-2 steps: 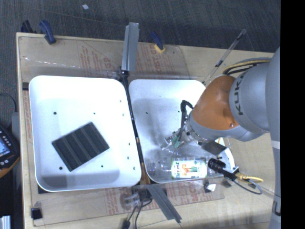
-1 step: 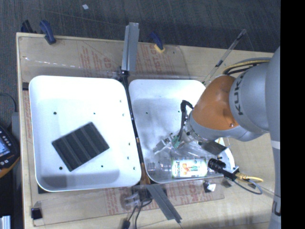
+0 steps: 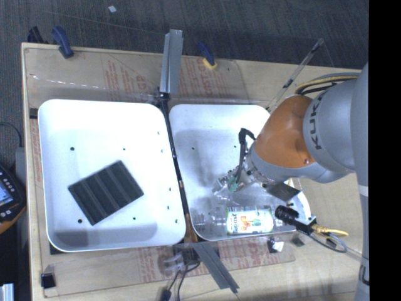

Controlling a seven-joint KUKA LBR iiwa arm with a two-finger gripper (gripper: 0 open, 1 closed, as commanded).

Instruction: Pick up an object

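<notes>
A clear plastic bottle [image 3: 249,221] with a white, orange and green label lies on its side along the near wall of the right bin [image 3: 200,130]. My gripper [image 3: 233,182] hangs low in this bin, just behind and above the bottle, under the orange wrist band. Nothing can be made out between its tips. A black ribbed slab [image 3: 105,192] lies flat and turned at an angle in the left bin [image 3: 94,115], far from the gripper.
The arm's grey and orange body [image 3: 313,137] covers the right bin's right side. A grey bar [image 3: 170,61] stands behind the divide between the bins. Blue clamps [image 3: 62,42] [image 3: 206,54] grip the bench's far edge. A handheld device [image 3: 7,196] sits at the left.
</notes>
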